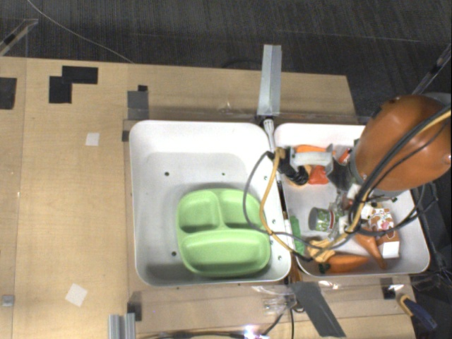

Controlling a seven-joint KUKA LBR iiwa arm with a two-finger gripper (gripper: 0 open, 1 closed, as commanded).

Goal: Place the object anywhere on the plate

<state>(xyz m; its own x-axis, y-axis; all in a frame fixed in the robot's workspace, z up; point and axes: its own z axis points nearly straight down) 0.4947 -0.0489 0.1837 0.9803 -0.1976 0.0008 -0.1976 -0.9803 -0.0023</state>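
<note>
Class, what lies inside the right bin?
In the right bin, orange items and small objects lie around the gripper; the arm covers much of the rest.

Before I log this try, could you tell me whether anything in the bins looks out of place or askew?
Nothing looks spilled or damaged. The green plate sits flat in the left bin, turned slightly askew to its walls. Loose cables drape over the divider onto the plate's edge.

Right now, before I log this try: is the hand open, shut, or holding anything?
Hand: cannot be told; it is down in the right shallow white bin, hidden behind the arm's wrist and cables.
</note>
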